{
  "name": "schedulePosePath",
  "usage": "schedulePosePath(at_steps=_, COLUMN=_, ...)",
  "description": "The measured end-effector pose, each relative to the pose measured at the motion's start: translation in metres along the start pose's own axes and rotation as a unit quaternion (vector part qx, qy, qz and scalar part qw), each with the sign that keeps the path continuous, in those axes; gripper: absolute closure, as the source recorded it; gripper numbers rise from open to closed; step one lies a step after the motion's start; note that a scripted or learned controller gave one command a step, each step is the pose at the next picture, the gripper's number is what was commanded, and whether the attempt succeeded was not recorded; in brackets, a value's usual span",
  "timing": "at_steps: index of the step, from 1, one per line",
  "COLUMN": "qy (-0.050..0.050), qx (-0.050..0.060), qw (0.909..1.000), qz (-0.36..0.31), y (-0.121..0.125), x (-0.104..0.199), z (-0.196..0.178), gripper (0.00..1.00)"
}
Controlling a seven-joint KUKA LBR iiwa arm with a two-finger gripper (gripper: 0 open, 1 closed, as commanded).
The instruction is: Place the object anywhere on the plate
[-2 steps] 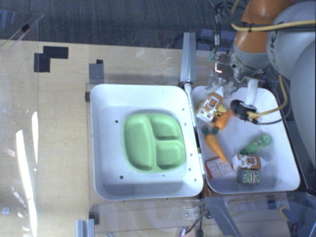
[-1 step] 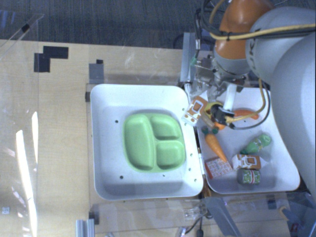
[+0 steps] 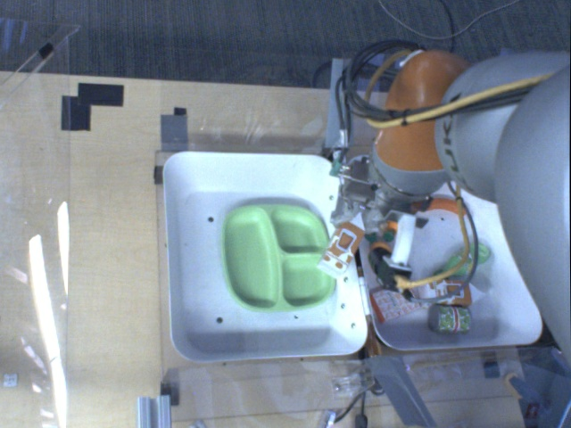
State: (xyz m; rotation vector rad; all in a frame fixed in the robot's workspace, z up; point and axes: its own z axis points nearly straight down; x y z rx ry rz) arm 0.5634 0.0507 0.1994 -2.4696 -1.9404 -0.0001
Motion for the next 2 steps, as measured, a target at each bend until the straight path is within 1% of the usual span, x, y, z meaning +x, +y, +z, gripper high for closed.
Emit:
schedulePosePath(at_steps=1, qy=0.000, qx=0.000, qw=0.9993, qz=-0.038, y=-0.0010, x=0.0603, z=-0.0098, gripper=1.00)
schedulePosePath(at_steps=2, qy=0.000, qx=0.000, qw=0.9993, qz=-0.037, y=-0.0008, x=0.0600, z=-0.0099, gripper=0.00)
